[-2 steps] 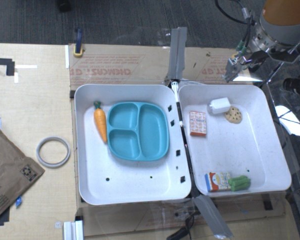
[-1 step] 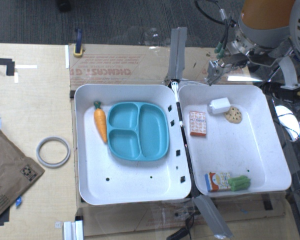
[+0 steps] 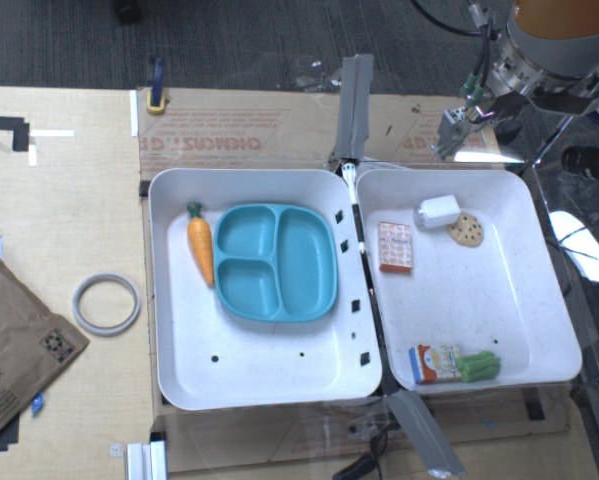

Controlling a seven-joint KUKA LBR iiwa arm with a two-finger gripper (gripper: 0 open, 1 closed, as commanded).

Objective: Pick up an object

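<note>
Camera view is showing the gripper (image 3: pixel 457 128), its opening impossible to tell, hovering beyond the right bin (image 3: pixel 539 298), the white block (image 3: pixel 438 211) lying nearest below it.

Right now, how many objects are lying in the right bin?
4. A white block and a cookie touch near the back, a red-and-white packet lies at left, and an orange-and-green package lies along the front wall. Nothing looks hidden.

A: Left bin (image 3: pixel 179 368): carrot (image 3: pixel 200 245) beside a teal divided plate (image 3: pixel 278 262).
B: Right bin (image 3: pixel 539 298): red box (image 3: pixel 395 247), white block (image 3: pixel 438 211), cookie (image 3: pixel 467 230), green packet (image 3: pixel 455 364). Claw (image 3: pixel 457 128) above the far rim.
</note>
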